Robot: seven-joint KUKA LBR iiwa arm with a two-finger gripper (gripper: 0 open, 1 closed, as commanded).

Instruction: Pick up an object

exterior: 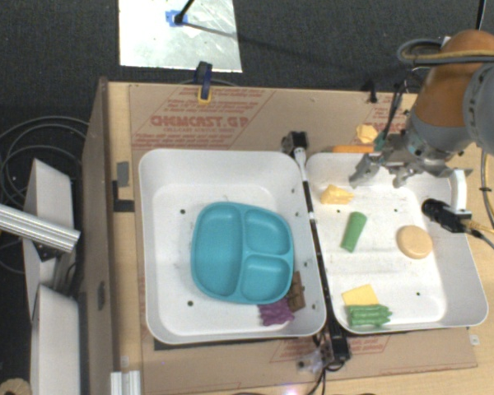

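- Overhead, the right bin (469, 303) serves as the landmark; the gripper (384, 171) hangs over its far end, at the tip of the grey arm (465, 97) that reaches in from the right.
- Its two fingers are splayed apart, one pointing towards the bin's left wall, the other (402, 176) towards the middle, with nothing between them.
- Just below the left finger, near the bin's far-left corner, lies a pale yellow piece (337, 194), apart from the finger.
- A green cylinder (353, 231) lies tilted in the middle of the bin's left half.
- A round tan piece (414, 242) sits towards the bin's right side.
- At the near edge a yellow block (360, 295) touches a green ridged piece (368, 315) below it.
- An orange stick (352, 148) and a small yellow item (367, 133) lie beyond the bin's far rim.
- Left of this bin, the left bin (160, 220) holds a teal divided plate (242, 252), with a purple piece (274, 313) and a brown piece (296, 295) at the plate's near-right edge.
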